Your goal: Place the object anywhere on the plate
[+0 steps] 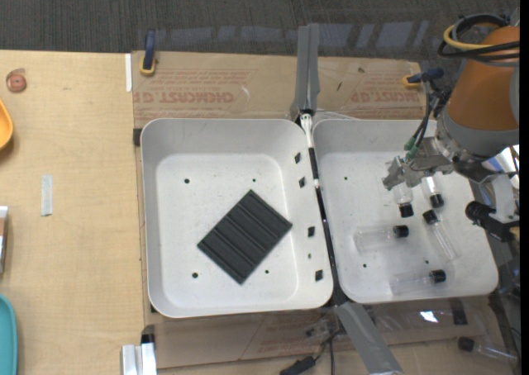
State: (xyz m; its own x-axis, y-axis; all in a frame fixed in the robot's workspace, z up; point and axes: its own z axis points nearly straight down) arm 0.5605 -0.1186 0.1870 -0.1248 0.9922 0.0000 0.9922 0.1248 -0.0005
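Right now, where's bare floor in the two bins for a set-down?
Left bin: bare white all around the dark ribbed plate, widest along the top edge and the corners. Right bin: open along its left side; crowded centre and right with clear tubes, the gripper above them.

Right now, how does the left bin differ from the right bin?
The left bin holds one dark ribbed plate lying flat and turned at an angle; the right bin holds several clear tubes with black caps, scattered. The gripper hangs over the right bin's upper part, while nothing hangs over the left bin. Both are shallow, white, with rounded corners, and they sit side by side on brown cardboard.
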